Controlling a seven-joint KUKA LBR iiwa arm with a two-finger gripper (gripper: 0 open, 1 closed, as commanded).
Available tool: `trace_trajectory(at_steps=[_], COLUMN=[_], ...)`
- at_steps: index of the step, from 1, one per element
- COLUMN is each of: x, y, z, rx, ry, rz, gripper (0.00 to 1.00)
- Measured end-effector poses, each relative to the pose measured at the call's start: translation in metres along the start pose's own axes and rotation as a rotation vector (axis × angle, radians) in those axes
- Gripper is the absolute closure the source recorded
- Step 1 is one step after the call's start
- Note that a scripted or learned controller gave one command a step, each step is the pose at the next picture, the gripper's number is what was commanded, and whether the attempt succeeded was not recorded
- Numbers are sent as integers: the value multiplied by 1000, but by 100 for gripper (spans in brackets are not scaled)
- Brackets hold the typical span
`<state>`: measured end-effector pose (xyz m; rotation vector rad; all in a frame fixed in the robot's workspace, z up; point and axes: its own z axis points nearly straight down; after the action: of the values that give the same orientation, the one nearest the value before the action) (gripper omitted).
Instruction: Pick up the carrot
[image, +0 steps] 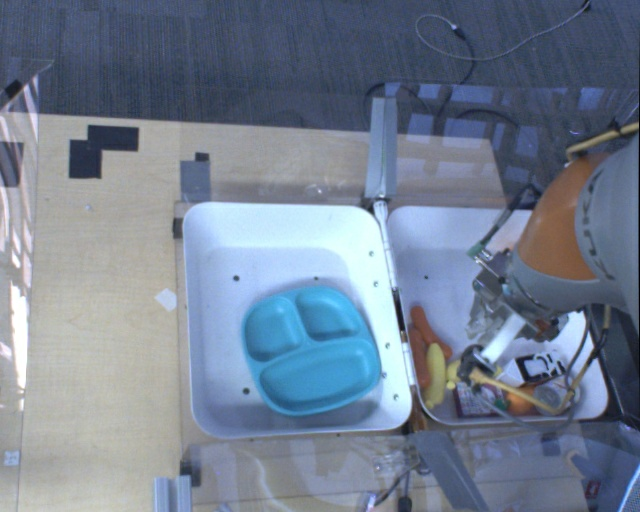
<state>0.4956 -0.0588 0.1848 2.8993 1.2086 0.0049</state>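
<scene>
A slim reddish-orange carrot (420, 332) lies in the right bin (440, 245), along its left wall and pointing front to back. Just in front of it is a yellow banana (435, 368). My gripper (482, 335) is low over the middle of that bin, a short way right of the carrot and apart from it. The arm's grey and orange wrist covers the bin's right part. Nothing shows held at the gripper.
A blue divided plate (312, 350) sits in the left bin (215, 300). At the right bin's front lie a dark flat packet (472, 402), a small orange piece (520, 403) and a white-and-black item (541, 366). A metal divider (381, 150) stands behind the bins.
</scene>
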Motion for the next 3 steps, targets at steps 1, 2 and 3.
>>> trace_trajectory(at_steps=[1, 2, 3], x=[57, 99, 129], y=[-67, -109, -141], z=[0, -50, 38], rx=[1, 0, 4], ry=[0, 1, -3], rz=[269, 314, 47], gripper=[100, 100, 100])
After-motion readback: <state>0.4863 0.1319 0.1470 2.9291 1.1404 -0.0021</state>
